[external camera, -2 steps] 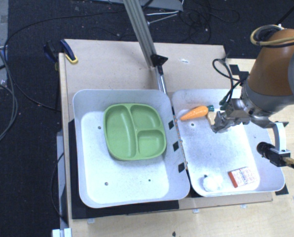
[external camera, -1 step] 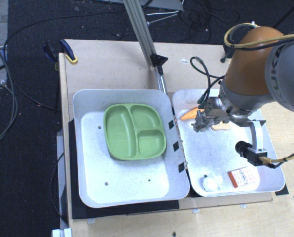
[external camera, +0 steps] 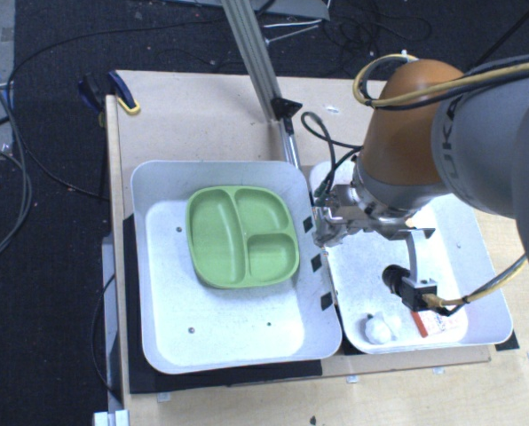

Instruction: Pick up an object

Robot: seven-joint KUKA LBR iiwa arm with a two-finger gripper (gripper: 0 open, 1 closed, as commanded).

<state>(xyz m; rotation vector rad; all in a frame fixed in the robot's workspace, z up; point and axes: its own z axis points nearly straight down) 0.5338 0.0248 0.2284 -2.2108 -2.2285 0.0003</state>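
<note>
The gripper (external camera: 334,223) hangs over the right bin's (external camera: 467,238) left edge, grip state impossible to tell; a green divided plate (external camera: 243,236) sits mid left bin (external camera: 169,327); a white lump (external camera: 379,329) and a red-and-white packet (external camera: 437,324) lie at the right bin's near edge

Tan bench (external camera: 193,114) — left white bin (external camera: 158,327), right white bin (external camera: 467,251)

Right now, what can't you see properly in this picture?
In the camera view:
the right bin: the arm hides much of its floor.
the white lump: too small to name.
the red-and-white thing: small and blurred, print unreadable.
</note>
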